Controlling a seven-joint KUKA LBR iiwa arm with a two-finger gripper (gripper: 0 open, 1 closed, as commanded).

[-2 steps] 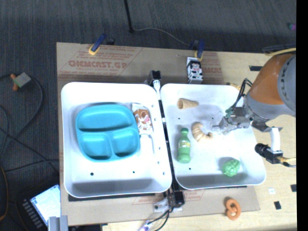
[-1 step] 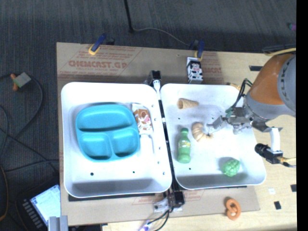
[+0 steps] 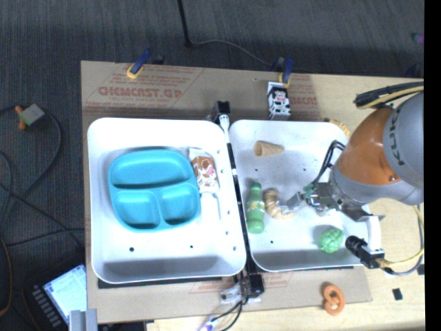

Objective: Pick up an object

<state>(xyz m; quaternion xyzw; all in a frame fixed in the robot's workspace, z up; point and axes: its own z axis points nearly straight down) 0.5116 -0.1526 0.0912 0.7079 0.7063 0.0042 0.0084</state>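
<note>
The gripper (image 3: 293, 202) is seen lowered in the right bin (image 3: 296, 262) beside the tan toy (image 3: 273, 201); jaws' state cannot be told, and no pickup is evident.

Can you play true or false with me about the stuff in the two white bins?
1. The blue tray sits in the left bin. True.
2. The cone lies on the blue tray. False: it lies in the right bin, near its top edge.
3. The green bottle lies beside a tan toy. True.
4. The claw is over the left bin. False: it is over the right bin, next to the tan toy.
5. A green lump sits near the right bin's bottom edge. True.
</note>
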